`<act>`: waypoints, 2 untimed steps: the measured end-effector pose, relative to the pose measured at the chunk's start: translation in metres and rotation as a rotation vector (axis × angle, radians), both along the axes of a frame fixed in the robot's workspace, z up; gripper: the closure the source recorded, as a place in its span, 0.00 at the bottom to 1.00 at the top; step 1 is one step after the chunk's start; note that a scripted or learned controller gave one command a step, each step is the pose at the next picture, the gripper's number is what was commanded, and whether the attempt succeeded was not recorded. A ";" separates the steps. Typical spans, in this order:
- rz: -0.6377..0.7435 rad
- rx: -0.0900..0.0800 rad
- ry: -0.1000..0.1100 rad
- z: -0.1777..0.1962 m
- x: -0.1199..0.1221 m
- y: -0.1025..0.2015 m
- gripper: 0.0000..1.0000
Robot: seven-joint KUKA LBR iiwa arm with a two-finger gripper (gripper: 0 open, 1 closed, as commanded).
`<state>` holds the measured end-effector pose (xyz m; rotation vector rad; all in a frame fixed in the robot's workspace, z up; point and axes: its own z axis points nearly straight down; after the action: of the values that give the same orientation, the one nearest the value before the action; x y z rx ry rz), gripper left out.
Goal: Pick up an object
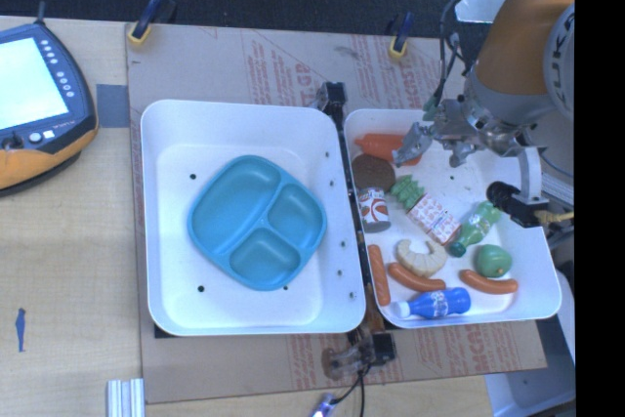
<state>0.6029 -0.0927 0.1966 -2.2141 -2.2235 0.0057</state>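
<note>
My pincer [422, 144] hangs over the far left corner of the right bin [543, 300], reaching in from the right side of the tabletop [68, 249]. I cannot tell from this slant how the pincer is set, as the grey metal blurs together there. Nothing visibly sits in its grip.

Just to the left of my pincer, nearly touching it, lies an orange carrot-like piece [379, 145]. Just below that, nearer the camera, sits a dark brown round thing [372, 173], and below it a small red and white can [373, 209]. Below my pincer and slightly right is a green leafy toy [405, 191], then a red and white checked packet [434, 219] beside it. Further right of that packet a green bottle [475, 228] lies tilted, and a green apple-like ball [492, 261] rests just below it. A pale curved piece [422, 256], perhaps a croissant or a banana slice, lies well below my pincer, with sausages [414, 277] beside it and one [488, 285] under the green ball. A thin orange stick [380, 274] lies along the bin's left wall. A blue and white bottle [437, 306] lies on its side at the near edge.

Well to the left of my pincer, the left bin [166, 308] holds a blue divided tray [257, 222]. Far left, a tablet in an orange case [39, 103] rests on the tabletop.
</note>
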 end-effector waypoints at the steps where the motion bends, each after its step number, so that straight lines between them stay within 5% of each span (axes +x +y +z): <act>1: -0.001 -0.002 -0.006 -0.103 0.025 -0.018 0.00; 2: 0.001 -0.002 -0.005 -0.092 0.025 -0.018 1.00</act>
<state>0.6278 -0.1107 0.1047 -2.2166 -2.2280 0.0027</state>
